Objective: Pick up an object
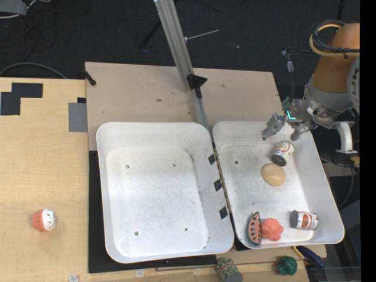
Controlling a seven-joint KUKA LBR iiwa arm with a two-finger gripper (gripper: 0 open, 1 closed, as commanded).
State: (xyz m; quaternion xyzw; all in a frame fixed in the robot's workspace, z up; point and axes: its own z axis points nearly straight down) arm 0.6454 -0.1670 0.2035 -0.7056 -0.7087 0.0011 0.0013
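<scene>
Pincer (286, 126) is seen spread apart over the far end of the right bin (329, 198), nothing gripped between its fingers. Just below it a small can (281, 153) lies in the bin, with a tan lump (274, 174) beside that. A watermelon slice (254, 228), a pink toy (271, 228) and a second can (304, 220) are placed along the near rim.

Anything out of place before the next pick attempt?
Yes. A small red-and-white ball lies on the wooden surface far left of the bins, and a green object and a dark can lie on the bench edge below the right bin.
</scene>
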